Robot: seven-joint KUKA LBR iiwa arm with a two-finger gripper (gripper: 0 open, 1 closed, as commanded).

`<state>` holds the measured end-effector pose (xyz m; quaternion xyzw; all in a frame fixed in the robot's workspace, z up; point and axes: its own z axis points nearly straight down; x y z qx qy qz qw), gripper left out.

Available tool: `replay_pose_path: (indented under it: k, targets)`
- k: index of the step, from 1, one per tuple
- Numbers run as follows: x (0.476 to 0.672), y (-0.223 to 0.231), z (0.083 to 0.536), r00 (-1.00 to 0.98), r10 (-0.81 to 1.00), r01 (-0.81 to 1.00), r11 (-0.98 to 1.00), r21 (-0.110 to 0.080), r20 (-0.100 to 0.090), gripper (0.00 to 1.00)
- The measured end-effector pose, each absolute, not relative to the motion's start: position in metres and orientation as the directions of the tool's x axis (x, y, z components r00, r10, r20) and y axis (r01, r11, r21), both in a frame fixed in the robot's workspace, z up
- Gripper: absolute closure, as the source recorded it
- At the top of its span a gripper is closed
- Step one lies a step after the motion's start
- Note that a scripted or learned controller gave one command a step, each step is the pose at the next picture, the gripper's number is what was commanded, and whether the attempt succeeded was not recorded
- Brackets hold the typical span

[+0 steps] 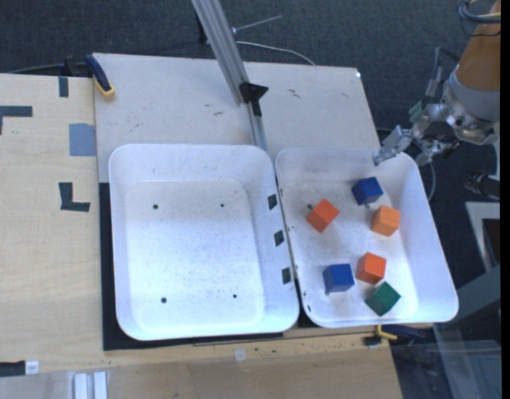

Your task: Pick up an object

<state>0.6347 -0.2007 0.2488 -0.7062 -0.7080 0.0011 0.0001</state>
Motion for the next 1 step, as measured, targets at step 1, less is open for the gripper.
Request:
replay_pose_path:
  k: [1]
  targets:
    - [0.6533, -0.1905, 0.124, -0.003, 1.0, 1.0, 0.003, -0.008, 0.001, 0.0]
